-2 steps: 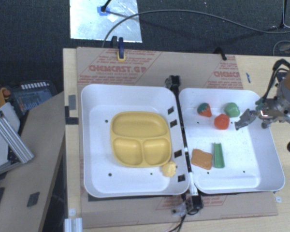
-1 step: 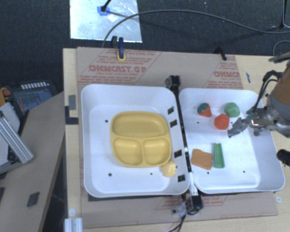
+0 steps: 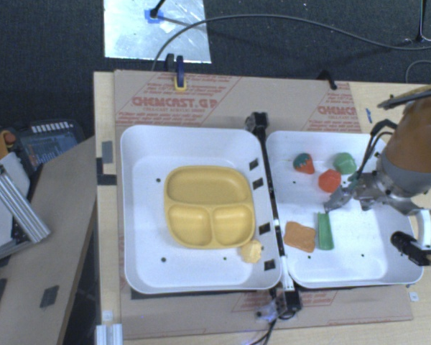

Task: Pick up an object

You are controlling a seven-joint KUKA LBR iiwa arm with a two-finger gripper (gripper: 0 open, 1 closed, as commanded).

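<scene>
Gripper low over right bin, finger state cannot be determined. Orange-red piece just above tip; green stick and orange slab below. Left bin — yellow tray.

R bin: toys, fingers above green stick | L bin: yellow tray

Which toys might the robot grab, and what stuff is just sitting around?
For the job:
gripper
red piece
green round piece
strawberry-like piece
green stick
orange slab

Just lying about:
yellow divided tray
small yellow piece
left bin
blue clamp
</scene>
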